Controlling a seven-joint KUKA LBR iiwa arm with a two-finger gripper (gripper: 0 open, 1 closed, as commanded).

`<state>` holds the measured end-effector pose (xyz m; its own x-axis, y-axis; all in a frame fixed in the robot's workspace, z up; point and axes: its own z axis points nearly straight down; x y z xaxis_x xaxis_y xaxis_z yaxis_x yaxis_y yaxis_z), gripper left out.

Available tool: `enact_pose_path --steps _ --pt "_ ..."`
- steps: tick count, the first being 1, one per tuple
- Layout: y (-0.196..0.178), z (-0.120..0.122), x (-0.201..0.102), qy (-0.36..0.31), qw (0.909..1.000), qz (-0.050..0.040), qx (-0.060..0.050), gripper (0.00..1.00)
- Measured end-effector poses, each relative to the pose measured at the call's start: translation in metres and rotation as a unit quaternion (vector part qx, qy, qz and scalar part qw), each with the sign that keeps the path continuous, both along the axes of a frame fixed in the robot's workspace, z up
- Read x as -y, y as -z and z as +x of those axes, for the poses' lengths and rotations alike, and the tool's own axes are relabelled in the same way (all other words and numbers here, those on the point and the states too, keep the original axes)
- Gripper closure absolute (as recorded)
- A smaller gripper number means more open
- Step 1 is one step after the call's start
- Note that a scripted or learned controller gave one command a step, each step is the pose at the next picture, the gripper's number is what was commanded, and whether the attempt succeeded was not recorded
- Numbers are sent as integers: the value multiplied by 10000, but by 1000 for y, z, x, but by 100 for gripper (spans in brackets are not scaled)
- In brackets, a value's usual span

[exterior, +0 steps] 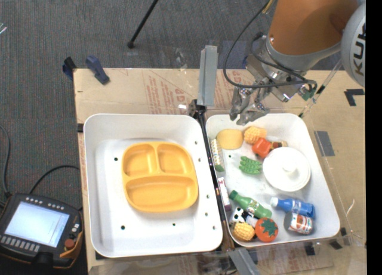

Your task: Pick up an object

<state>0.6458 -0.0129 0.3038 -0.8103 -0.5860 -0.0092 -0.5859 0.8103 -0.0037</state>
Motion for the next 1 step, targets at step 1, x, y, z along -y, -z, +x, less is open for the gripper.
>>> enact_pose_path --steps 1 --pt "163 -5 90 -572 9983 12 -105 100"
